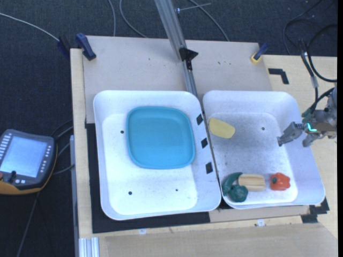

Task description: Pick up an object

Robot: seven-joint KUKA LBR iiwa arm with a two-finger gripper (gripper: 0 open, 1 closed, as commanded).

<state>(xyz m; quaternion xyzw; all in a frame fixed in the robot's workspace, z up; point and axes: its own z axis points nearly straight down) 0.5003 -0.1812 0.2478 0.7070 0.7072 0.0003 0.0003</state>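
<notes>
Camera view: you have the gripper (292, 135) at the right bin's (252, 98) right edge, above its floor, fingers spread with nothing between them. Yellow piece (221, 128) lies near the bin's upper left corner. Along the front wall: green pepper (235, 188), wooden block (252, 182) touching it, red pepper (279, 181) just beside. Left bin (107, 138) holds a blue plate (161, 137).

We find the right bin (300, 143) open across its middle floor. A yellow piece (221, 128) lies near its left wall, while a green vegetable (235, 187), a wooden block (252, 182) and a red pepper (279, 181) crowd its front edge. A blue plate (161, 137) covers much of the left bin (112, 138).
</notes>
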